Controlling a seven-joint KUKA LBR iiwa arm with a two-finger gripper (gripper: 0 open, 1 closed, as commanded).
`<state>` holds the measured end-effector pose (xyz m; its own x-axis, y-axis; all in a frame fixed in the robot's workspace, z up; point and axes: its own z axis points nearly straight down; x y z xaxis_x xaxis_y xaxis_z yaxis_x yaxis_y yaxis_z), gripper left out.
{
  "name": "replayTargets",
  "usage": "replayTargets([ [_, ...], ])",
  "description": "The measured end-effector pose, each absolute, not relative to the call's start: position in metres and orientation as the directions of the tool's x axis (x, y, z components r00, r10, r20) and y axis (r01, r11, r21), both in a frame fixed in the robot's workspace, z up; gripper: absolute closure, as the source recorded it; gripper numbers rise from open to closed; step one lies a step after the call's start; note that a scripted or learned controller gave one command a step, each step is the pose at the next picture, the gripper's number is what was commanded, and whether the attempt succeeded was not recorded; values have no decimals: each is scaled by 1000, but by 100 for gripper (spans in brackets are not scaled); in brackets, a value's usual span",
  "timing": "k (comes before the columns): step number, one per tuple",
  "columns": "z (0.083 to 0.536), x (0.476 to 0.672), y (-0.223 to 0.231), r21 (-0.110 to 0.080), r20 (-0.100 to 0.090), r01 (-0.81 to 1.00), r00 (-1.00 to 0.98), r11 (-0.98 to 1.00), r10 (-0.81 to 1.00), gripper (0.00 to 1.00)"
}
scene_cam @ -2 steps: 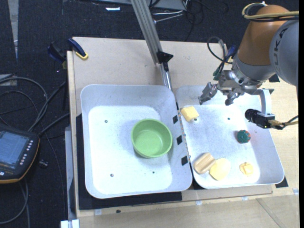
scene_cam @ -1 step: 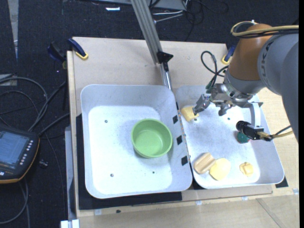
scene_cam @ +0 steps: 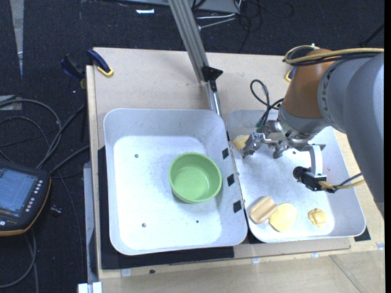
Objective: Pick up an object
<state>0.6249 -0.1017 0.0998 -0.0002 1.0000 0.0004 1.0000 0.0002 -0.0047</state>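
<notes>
My gripper (scene_cam: 264,150) hangs over the upper left part of the right bin (scene_cam: 342,163), open with nothing between its fingers. A small yellow piece (scene_cam: 240,142) lies just left of the left finger, against the bin's left wall. Three more yellowish objects rest along the bin's front: a tan oblong one (scene_cam: 262,209), a round yellow one (scene_cam: 283,218) touching it, and a small knobbly yellow one (scene_cam: 316,217). A green bowl (scene_cam: 195,177) stands upright in the middle of the left bin (scene_cam: 140,163).
A slanted metal pole (scene_cam: 192,38) comes down from the back to the ridge between the bins. A black cable with a connector (scene_cam: 305,177) dangles from the wrist over the right bin. A blue and yellow clamp (scene_cam: 98,63) sits at the bench's back left corner.
</notes>
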Motion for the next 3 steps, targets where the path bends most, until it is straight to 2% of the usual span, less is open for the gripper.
replayTargets([
  [1,113,626,-102,0,0,1000,0,0,1000,100],
  [2,170,635,-97,5,0,1000,-1,1,1000,100],
  [3,232,633,-93,5,0,1000,-1,1,1000,100],
])
